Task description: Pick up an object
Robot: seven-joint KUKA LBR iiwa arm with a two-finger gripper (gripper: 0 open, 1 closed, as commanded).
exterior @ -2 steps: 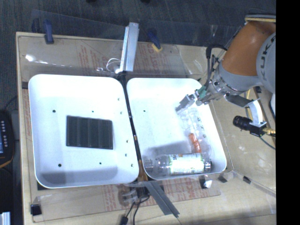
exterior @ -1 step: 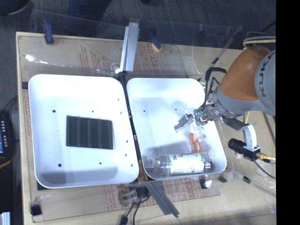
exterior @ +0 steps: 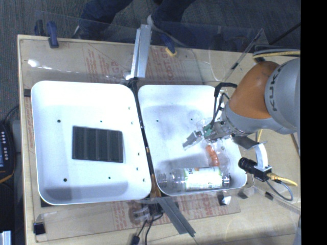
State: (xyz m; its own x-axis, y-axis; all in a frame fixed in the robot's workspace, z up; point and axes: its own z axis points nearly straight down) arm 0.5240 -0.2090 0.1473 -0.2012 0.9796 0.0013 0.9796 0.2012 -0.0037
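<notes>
The left bin (exterior: 46, 101) offers wide bare floor around a dark ribbed pad (exterior: 97, 144) lying flat at its middle, well apart from every wall. In the right bin (exterior: 158, 101) the upper and left floor is bare. Its right side is crowded by the arm (exterior: 265, 98) and gripper (exterior: 196, 137), with an orange-tipped object (exterior: 213, 155) just below. A clear bottle (exterior: 196, 179) lies along the bottom wall.

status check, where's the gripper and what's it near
Gripper low over the right bin, nothing seen between its parts. Clear plastic bottle lying along the near wall, untouched. Orange item just beside the gripper. Left bin holds a dark pad.
</notes>
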